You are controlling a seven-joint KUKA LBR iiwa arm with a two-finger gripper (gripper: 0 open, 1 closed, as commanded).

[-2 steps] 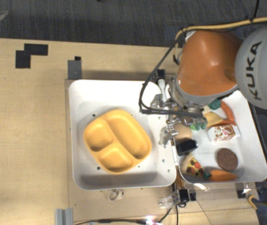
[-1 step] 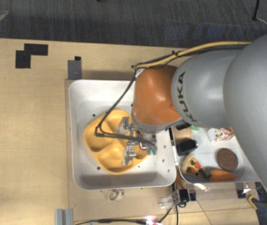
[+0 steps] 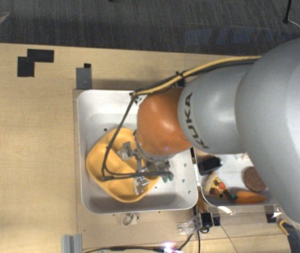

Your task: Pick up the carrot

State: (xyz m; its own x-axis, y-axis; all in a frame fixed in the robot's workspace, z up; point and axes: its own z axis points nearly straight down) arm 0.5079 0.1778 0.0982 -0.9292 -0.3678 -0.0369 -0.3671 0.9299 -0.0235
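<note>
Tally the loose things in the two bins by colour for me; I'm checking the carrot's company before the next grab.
Yellow: 1, the big soft thing in the left bin
Orange: 1, the carrot in the right bin
Brown: 1, the round disc
Black: 1, the dark lump
Mixed colours: 1, the small toy
Total: 5

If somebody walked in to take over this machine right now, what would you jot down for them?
Gripper: low in the left bin, over a yellow banana-like toy; whether it is open or shut cannot be told.
Carrot: lying in the right bin, beside a brown round thing, well apart from the gripper.
Done: nothing, the carrot is not picked up.
Left: move the arm to the right bin, grasp the carrot, lift it.
</note>
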